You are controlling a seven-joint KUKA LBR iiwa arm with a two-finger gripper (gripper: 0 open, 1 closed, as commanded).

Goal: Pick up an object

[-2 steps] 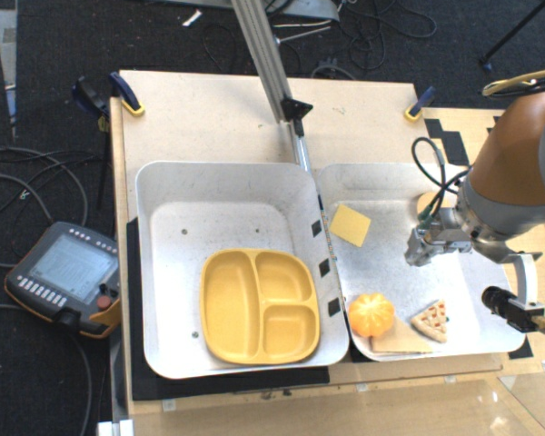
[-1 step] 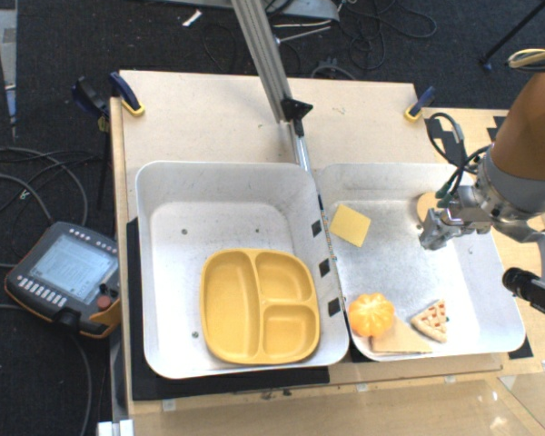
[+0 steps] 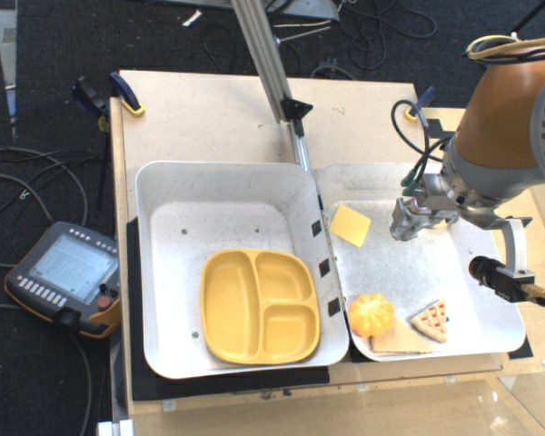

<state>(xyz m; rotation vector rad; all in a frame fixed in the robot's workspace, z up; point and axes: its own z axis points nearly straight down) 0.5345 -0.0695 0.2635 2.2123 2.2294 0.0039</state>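
In the right bin (image 3: 490,334) lie a flat yellow cheese slice (image 3: 351,224) near the upper left, an orange mandarin (image 3: 371,313) at the lower left on a tan slab (image 3: 395,343), and a small pizza wedge (image 3: 431,321) at the lower right. My gripper (image 3: 405,224) hangs over the bin's upper middle, to the right of the cheese slice and apart from it. Nothing shows in its grasp.
The left bin (image 3: 163,243) holds a yellow three-compartment tray (image 3: 259,306). A slanted metal rod (image 3: 265,53) runs down to the wall between the bins. A teach pendant (image 3: 65,278) lies on the floor at left. Black hardware (image 3: 498,278) juts over the right bin's right side.
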